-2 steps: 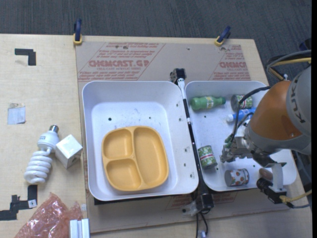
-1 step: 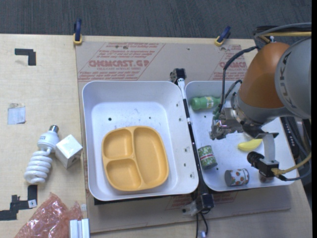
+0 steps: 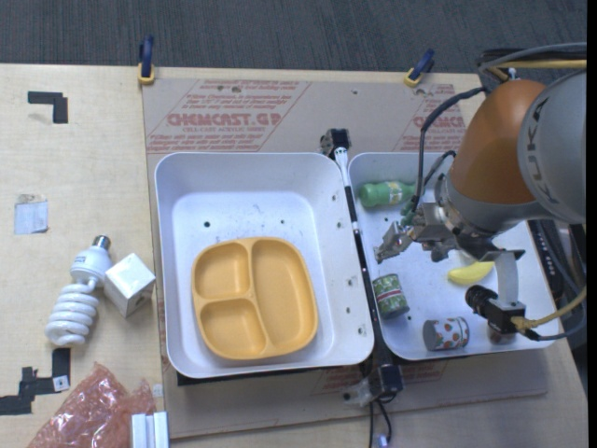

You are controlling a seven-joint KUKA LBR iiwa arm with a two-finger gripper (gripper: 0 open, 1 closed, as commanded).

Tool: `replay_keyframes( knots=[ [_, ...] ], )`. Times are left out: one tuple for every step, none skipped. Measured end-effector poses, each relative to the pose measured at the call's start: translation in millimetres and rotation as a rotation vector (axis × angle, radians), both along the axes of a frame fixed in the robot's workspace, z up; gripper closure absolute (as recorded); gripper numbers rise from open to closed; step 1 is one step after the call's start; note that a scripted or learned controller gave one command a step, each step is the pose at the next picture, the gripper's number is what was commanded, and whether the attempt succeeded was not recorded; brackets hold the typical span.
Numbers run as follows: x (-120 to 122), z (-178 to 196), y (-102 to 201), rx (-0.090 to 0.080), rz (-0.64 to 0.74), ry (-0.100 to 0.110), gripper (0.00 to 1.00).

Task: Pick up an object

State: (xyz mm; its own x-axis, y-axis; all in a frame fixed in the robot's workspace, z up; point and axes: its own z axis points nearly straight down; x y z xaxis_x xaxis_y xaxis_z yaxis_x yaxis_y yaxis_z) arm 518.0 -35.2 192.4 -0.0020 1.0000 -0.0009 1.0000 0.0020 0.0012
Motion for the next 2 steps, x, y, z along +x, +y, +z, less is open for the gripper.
replay_keyframes(
  knots=[
    [-40.4,-92.7,-58.1,0.001,-0.004,0.001,0.00],
    [-39.0,-82.9,-58.7,0.000,-0.005,-0.001,1.00]
  ],
)
